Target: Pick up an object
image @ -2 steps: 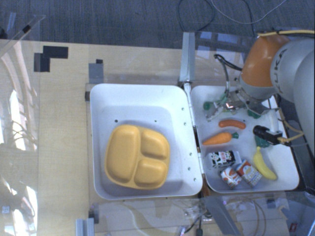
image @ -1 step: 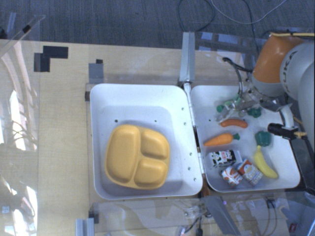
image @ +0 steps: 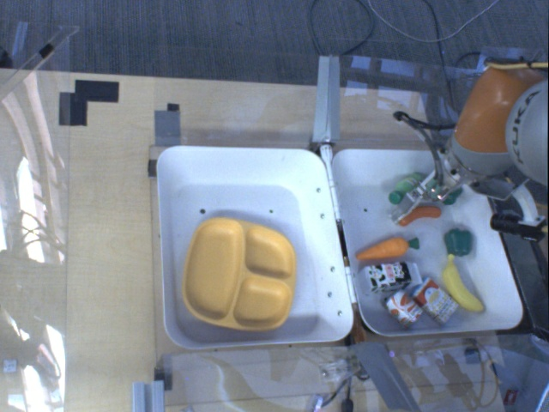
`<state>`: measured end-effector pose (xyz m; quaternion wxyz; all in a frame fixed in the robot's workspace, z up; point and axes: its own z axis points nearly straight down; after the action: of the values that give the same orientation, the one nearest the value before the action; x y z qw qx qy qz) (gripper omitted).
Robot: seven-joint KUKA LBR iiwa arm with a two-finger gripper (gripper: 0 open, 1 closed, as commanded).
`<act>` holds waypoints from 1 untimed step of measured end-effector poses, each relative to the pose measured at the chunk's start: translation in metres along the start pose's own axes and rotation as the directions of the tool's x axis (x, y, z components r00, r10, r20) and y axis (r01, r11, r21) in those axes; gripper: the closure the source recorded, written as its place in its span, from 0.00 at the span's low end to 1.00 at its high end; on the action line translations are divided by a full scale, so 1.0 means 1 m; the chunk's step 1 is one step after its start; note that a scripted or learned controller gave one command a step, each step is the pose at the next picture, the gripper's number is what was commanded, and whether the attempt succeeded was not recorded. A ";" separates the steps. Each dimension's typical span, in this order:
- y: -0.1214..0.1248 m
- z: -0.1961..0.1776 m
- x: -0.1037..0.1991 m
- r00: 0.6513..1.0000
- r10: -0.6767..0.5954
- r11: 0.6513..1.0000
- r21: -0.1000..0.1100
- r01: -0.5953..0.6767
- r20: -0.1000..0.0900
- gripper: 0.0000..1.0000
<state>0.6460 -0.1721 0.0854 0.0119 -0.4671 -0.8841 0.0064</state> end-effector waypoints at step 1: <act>-0.023 -0.001 -0.024 0.954 0.299 0.954 -0.032 -0.298 0.011 0.00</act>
<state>0.6410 -0.2048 0.0869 -0.0031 -0.5952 -0.8036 -0.0016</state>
